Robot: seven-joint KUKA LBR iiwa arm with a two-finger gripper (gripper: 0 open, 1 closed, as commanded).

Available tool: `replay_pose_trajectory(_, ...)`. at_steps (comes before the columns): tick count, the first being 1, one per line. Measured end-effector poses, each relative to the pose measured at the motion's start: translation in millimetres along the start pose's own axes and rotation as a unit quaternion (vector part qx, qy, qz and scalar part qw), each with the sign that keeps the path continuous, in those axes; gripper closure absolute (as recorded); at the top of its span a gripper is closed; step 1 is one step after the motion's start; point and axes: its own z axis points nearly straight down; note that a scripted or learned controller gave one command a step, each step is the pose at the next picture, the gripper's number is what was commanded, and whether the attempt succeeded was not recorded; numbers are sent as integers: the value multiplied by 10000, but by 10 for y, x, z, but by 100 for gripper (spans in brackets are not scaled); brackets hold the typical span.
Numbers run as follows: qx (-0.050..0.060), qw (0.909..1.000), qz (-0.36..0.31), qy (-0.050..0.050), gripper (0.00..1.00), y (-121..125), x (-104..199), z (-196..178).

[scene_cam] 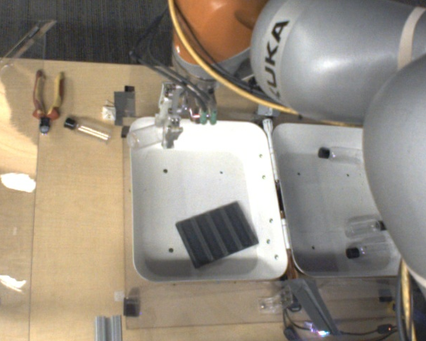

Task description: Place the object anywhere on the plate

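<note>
I am hovering the gripper (172, 130) over the left bin's (145, 212) far corner; I cannot tell its grip. The dark ribbed plate (216, 234) is lying bare, so placing is not done.

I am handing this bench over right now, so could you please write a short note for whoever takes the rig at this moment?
Gripper: hovering at the far left corner of the left bin, nothing visible between its fingers; I cannot tell whether they are open or shut.
Job's things: a dark ribbed rectangular block lies flat near the front of the left bin, apart from the gripper. I cannot pick out a plate.
Done: nothing apparent.
Left: grasp the object and set it on the plate.
Also: a few small items in the right bin; pliers on the bench.
</note>
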Motion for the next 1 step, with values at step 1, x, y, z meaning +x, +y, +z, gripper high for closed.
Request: replay_pose_trajectory(1, 7, 9856, 1689, 6, 100, -10, -254, 378)
